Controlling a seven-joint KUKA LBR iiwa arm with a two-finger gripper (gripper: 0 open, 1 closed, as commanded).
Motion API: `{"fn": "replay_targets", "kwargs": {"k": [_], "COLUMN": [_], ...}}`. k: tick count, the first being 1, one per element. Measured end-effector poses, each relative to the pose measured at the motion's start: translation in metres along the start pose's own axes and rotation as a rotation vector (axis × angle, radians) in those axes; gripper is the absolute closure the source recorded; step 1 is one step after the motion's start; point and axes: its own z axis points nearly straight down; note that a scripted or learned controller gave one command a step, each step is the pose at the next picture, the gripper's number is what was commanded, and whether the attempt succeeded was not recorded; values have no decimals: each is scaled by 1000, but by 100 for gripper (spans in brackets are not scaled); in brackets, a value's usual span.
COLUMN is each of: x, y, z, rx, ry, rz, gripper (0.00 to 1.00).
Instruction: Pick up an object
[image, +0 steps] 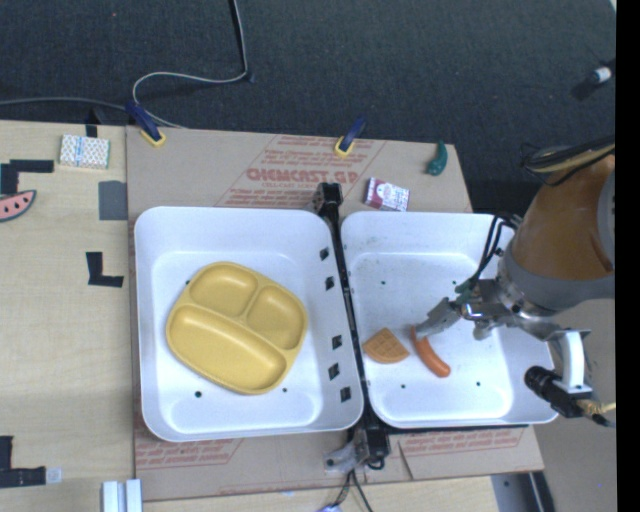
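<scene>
Right bin (420, 250), near its front edge: orange sausage (432, 356), small, likely light, smooth and rounded, apt to roll; best pinched across its middle. It lies just beside my claw (438, 322), at the tip. Claw's state: cannot tell. Nothing seen held.

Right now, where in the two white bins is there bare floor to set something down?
The right bin has bare floor along its far side, above the waffle piece and orange sausage, and a strip along its near wall. Around those two it is crowded, with the hand there. The yellow divided plate fills most of the left bin, leaving its margins.
</scene>
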Motion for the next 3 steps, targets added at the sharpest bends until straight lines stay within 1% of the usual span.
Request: {"fn": "replay_targets", "kwargs": {"k": [1,2,3], "x": [-17,-18,65], "y": [41,40,1], "z": [116,107,19], "rx": [-9,-9,0], "ry": [-2,-3,1], "rz": [-1,0,-2], "gripper": [0,100,100]}}
